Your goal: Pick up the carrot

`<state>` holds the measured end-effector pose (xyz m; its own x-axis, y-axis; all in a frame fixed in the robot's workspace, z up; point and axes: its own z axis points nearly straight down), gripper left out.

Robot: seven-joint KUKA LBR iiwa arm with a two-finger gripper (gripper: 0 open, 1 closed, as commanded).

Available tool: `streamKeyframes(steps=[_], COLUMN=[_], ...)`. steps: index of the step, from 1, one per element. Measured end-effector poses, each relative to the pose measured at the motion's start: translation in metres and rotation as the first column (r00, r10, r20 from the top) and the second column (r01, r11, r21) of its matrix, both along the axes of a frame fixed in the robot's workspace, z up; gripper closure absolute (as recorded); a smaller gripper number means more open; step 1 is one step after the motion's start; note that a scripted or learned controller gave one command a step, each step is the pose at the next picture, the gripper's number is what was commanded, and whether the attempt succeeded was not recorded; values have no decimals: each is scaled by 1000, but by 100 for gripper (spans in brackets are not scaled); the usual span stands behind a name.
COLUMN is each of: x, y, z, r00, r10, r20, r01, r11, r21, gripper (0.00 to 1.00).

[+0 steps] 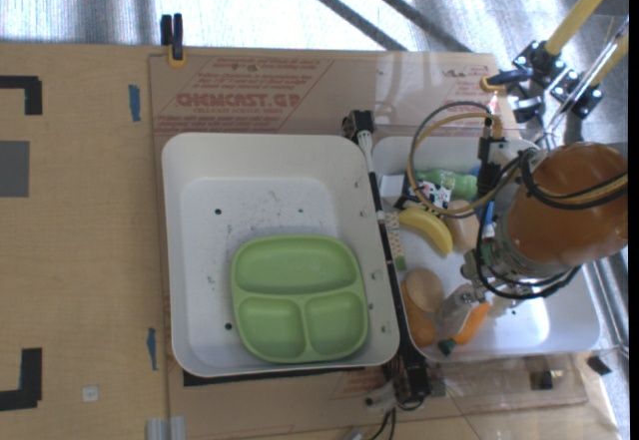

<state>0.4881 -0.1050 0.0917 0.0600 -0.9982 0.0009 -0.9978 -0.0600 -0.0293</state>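
From my remote seat I look down on the surface, which carries two white bins side by side. Nearest me in the right bin (569,323) lies the carrot (473,321), a small orange piece with a green end pointing toward the near left corner. The hand (461,306) sits right over it, touching or almost touching; I cannot tell whether it is apart or together, or whether the carrot is gripped. I judge the carrot light, stiff and smooth, probably a toy, so it may slip; I would take it across the thicker orange middle. Just left of it rest two pale orange rounded items (423,300). Farther back lie a banana (427,229) and a green object (439,183). The left bin (190,228) holds a green divided plate (298,298).
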Motion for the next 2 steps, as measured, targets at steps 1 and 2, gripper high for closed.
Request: streamKeyframes(steps=[1, 2], x=[10, 7], y=[5, 5], z=[15, 12], r00=[999, 1000], r10=[-10, -9], r20=[35, 23], r01=[9, 9], r11=[1000, 1000], r21=[11, 12], gripper=[100, 0])
